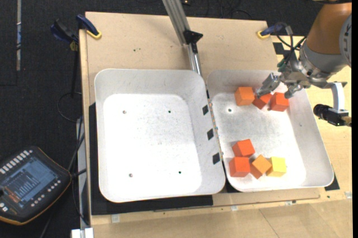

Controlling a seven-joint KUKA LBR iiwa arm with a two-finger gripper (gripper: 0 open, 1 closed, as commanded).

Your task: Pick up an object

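- A small red cube (260, 101) lies in the right-hand white bin (313, 139), toward its far edge, wedged between an orange cube (244, 96) on one side and a red-orange cube (279, 102) on the other, all three touching or nearly so.
- The gripper (278, 86) hangs just above that red cube, its two fingers spread apart, one slanting down toward the red cube and the other toward the red-orange cube; nothing sits between them, so the grasp is not yet made.
- Judged from this, the step in hand is the descent and closing: the fingers need to straddle a single cube, and the tight row leaves little room, so a finger may land on a neighbour's top rather than beside it.
- Nearer the front of the same bin, well apart from the red cube, a second cluster rests: two red-orange cubes (243, 148) stacked close, an orange cube (260, 166) and a yellow cube (278, 166).
- The grey arm with its orange band (330, 29) reaches in over the bin's far right corner.
- The left-hand white bin (148, 136) lies beyond the cluster, across the shared divider.
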